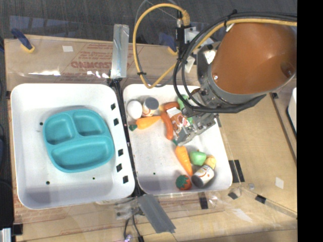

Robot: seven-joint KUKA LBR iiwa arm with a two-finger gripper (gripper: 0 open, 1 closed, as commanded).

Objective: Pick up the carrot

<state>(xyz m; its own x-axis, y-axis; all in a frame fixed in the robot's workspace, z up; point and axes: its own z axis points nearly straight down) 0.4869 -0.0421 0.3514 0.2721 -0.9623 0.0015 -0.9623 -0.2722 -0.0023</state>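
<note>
Two orange carrot-like toys lie in the right bin (151, 180). One carrot (147, 123) rests sideways near the bin's left wall, its green end pointing left. The other carrot (183, 158) lies slanted toward the bin's lower middle. My gripper (187, 130) hangs over the bin's centre, just above and right of the lower carrot's top end, with the arm's orange band (252, 54) above it. A thin orange piece (167, 121) lies right beside the gripper on its left. I see nothing clearly held in the gripper.
A white egg (133, 108) and a small grey can (150, 105) sit at the right bin's upper left. A green fruit (198, 158), a small bottle (204, 174) and a red fruit (183, 182) crowd its lower right. The left bin (30, 185) holds a teal divided plate (78, 137).
</note>
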